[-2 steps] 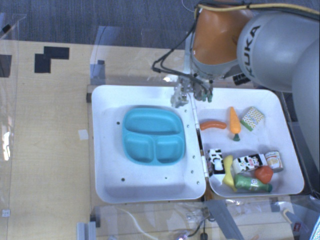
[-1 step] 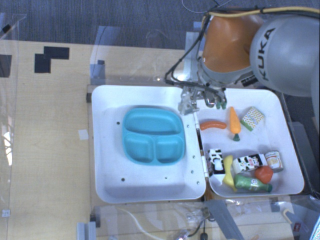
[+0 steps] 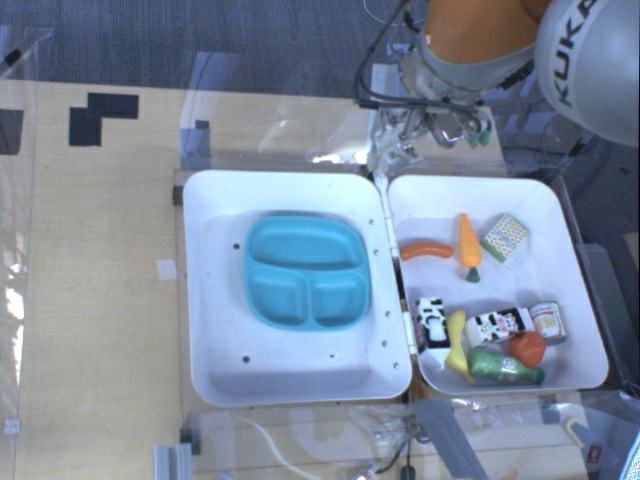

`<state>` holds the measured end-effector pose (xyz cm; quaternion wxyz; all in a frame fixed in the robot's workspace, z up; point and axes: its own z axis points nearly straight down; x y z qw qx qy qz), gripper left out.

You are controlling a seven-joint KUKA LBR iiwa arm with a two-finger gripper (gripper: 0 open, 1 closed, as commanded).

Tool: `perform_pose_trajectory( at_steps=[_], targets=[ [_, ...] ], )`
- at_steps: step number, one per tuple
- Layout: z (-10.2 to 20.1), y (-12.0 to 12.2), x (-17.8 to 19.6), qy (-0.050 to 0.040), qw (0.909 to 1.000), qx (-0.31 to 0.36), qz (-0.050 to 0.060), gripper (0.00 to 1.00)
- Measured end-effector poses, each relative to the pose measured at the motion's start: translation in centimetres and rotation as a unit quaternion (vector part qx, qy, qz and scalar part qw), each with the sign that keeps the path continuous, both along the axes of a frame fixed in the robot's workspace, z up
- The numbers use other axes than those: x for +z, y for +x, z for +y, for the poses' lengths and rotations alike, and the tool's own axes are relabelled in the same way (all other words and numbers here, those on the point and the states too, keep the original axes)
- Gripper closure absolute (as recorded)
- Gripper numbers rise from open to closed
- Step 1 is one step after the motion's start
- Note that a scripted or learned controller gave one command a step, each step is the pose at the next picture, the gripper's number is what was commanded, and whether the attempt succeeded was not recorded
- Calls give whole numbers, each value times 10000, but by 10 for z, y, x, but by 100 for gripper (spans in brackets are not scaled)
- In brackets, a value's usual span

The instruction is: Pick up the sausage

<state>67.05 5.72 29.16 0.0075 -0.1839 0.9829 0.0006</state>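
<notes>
The gripper (image 3: 400, 143) hangs above the far edge of the bins — whether it is spread or closed, I cannot tell. The sausage (image 3: 426, 251) lies nearer the camera, in the right bin (image 3: 575, 268), its long axis left-right, just beside the carrot (image 3: 468, 243).

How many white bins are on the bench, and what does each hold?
2. The left bin holds a blue divided tray. The right bin holds the sausage, a carrot and other food items.

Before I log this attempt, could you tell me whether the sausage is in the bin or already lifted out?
In the bin: the sausage lies flat on the right bin floor, beside the carrot.
</notes>
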Motion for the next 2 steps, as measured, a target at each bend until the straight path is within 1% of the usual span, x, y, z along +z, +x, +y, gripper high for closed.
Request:
perform_pose_trajectory(
  at_steps=[1, 2],
  targets=[
    [-12, 0, 56, -8, 9989, 473, -2, 100],
    [27, -1, 63, -10, 9941, 1081, -1, 100]
  ],
)
